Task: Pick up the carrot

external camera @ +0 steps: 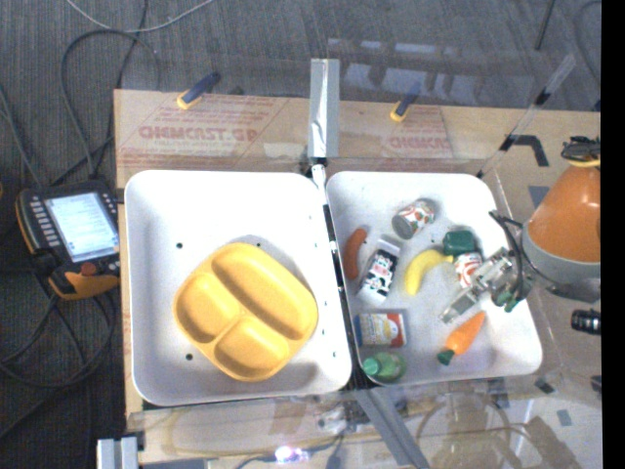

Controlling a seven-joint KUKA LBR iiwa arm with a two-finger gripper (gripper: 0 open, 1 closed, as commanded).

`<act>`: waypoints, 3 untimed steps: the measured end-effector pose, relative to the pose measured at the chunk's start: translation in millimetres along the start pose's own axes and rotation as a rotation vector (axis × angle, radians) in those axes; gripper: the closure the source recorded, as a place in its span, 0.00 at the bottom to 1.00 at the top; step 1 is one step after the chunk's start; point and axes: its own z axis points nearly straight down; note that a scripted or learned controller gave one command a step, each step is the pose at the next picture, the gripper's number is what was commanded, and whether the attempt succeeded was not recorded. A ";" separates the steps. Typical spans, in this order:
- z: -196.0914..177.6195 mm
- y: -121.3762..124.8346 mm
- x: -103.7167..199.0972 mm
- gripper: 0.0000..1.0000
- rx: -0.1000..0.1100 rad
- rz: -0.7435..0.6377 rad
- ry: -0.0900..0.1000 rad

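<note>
So the carrot [462,337] is lying in the right bin [508,360], down toward 5 o'clock of it, close to the front wall. Orange body pointing up to about 1 o'clock, little green stub at the 7 o'clock end. The tool [479,286] is sitting just above it, at roughly 12 o'clock from the carrot, very near the orange tip, but I honestly can't tell how far open it is or whether it's touching anything. Too much clutter around the metal bits, and a red-and-white packet [467,265] is right against it.

My guess on handling: looks like a toy carrot, so light, stiff, smooth plastic and probably a bit slippery. It tapers, so pinching near the thin end could squirt it out. I'd go across the thick orange middle, square to its long axis.

Neighbours: banana [426,266] at 11 o'clock, small carton [382,328] at 9 o'clock. The left bin [156,360] has a yellow divided tray [246,309].
</note>
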 end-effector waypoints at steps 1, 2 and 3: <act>-46.1 13.4 11.3 0.00 0.031 -0.229 0.049; 21.8 -18.0 9.4 0.00 0.026 -0.258 0.043; 12.0 -15.3 8.3 1.00 0.022 -0.259 0.041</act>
